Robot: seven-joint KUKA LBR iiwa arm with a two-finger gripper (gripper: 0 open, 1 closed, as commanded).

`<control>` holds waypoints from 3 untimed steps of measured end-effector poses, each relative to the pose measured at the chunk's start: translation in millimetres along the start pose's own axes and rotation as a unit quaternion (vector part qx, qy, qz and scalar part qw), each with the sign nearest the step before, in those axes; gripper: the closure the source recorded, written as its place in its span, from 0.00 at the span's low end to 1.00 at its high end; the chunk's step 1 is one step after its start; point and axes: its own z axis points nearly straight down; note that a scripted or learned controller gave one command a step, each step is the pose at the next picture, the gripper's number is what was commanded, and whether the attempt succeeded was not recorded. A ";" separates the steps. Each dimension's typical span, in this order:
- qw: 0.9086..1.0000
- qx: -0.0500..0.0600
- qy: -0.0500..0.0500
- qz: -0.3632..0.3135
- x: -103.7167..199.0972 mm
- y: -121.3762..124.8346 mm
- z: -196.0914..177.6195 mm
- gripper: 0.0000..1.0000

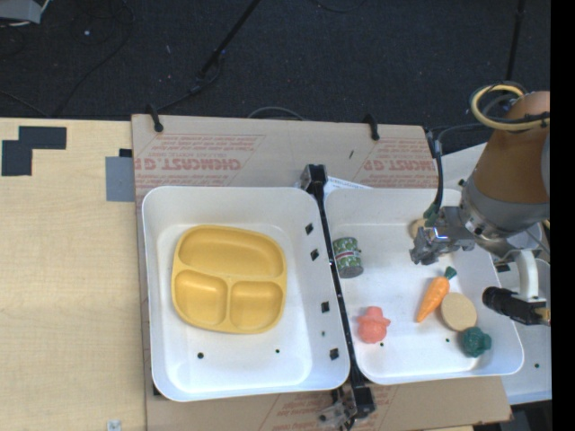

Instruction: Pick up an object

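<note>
A: Right bin, four o'clock of frame centre. Carrot lying tilted, green top up toward the gripper. Tan disc touching the carrot's right flank, green lump just beyond at five o'clock of the disc.

B: Gripper position?

A: Hovering at twelve o'clock of the carrot's top, near the right bin's far half. Fingers: spread or clenched, cannot tell; too small and dark against the wrist. Nothing seen between them.

B: Other candidates?

A: Pink toy at eight o'clock of the carrot, standing well apart from neighbours. Striped can close to the divider at nine o'clock of the gripper. Left bin carrying only a yellow tray, too flat and wide for a grasp, probably.

B: Best way to do the pick?

A: Judging by closeness, carrot the likely target. Advise closing across the narrow width, mid-body, not along the length. Risk: right finger landing on the disc, or nudging carrot sideways. Approach from the free left flank side, descend straight, squeeze late. Pink toy a cleaner fallback, with clearance all round. Can risky, wall crowding one side.
</note>
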 end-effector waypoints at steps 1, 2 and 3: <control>1.000 0.002 0.001 -0.001 53.4 11.0 -10.2 1.00; 1.000 0.004 0.001 -0.002 104.6 16.0 -2.2 1.00; 1.000 0.004 0.001 -0.002 154.8 18.1 3.1 1.00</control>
